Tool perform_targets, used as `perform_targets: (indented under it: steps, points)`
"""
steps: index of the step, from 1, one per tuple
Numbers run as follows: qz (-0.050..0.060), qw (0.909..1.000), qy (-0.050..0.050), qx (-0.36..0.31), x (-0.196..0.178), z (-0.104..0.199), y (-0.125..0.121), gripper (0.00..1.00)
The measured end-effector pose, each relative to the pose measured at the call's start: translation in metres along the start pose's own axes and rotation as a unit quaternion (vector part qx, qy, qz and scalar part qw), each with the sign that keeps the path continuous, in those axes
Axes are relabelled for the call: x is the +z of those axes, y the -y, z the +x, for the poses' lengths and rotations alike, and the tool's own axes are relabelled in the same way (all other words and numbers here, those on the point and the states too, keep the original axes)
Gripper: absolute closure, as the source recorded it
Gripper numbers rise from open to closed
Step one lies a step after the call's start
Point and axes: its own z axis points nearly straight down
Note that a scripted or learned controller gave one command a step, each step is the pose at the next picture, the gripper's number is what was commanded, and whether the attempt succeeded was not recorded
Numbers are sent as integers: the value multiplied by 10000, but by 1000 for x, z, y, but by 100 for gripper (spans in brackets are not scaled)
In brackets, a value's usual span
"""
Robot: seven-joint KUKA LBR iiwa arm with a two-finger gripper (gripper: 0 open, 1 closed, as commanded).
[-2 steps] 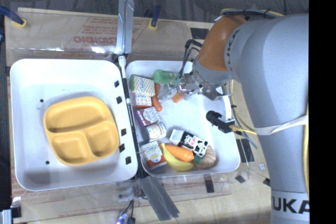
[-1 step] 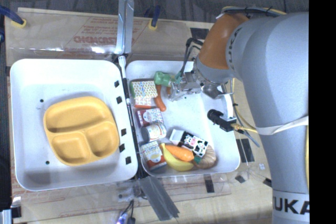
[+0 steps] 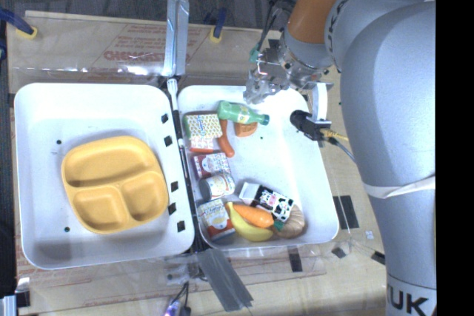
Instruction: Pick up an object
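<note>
Gripper (image 3: 259, 89) hovers over the right bin (image 3: 315, 181); whether it is open or closed cannot be told. Just below it lies a green bottle (image 3: 241, 113), touching an orange fruit (image 3: 245, 129).

one fixed camera looks down at a slant from above the bench, taking in both white bins (image 3: 29, 159), the arm (image 3: 385, 70) entering from the right.
</note>
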Motion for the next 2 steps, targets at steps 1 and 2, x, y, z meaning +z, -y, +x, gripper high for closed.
perform_targets:
  steps: [1,2]
  points:
    - [4,10000,-1,-2,0,0,0,0]
    - [-75,9998,7,-189,100,-17,-7,0]
